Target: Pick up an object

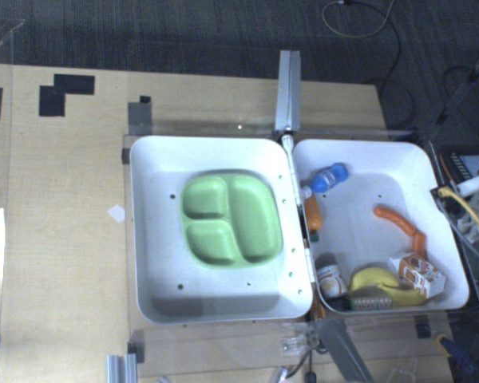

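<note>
White tubular part [477,185], yellow hose [461,204], right edge; possibly arm hardware, unclear

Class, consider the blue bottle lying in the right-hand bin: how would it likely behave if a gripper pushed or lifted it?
The blue bottle lies on its side, so it would probably roll when pushed. Its smooth rounded body may slip between fingers. It looks small and plastic, so probably light.

A divided tray [230,218] sits in the middle of the left bin [148,238]. Right of the tray, in the right bin [439,206], a bottle [327,177] lies nearest the far wall, a carrot [401,222] beyond it, and a banana [381,283], carton [421,274] and can [329,278] along the near wall.
</note>
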`<act>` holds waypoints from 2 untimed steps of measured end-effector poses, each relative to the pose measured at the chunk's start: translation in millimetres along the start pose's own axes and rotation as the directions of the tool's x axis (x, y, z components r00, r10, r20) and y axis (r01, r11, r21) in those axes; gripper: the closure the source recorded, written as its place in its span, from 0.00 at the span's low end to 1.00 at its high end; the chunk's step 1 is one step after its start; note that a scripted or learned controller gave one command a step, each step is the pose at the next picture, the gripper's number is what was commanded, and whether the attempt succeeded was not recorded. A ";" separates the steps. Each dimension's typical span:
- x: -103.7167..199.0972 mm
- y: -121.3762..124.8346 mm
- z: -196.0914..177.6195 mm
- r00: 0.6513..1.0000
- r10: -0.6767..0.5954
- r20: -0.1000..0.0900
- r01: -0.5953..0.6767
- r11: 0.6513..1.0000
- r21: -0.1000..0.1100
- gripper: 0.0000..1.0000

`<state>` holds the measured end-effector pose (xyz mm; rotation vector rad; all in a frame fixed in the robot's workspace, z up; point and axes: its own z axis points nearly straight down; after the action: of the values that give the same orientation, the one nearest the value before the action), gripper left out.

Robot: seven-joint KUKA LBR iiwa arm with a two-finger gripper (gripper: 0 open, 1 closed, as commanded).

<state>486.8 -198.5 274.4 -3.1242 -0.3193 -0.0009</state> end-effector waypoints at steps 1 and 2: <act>-1.2 6.2 0.9 1.000 0.000 0.000 0.000 1.000 0.000 1.00; -1.2 6.2 4.5 1.000 0.001 0.000 -0.001 1.000 0.000 1.00</act>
<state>487.0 -204.8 269.9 -3.1244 -0.3181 -0.0004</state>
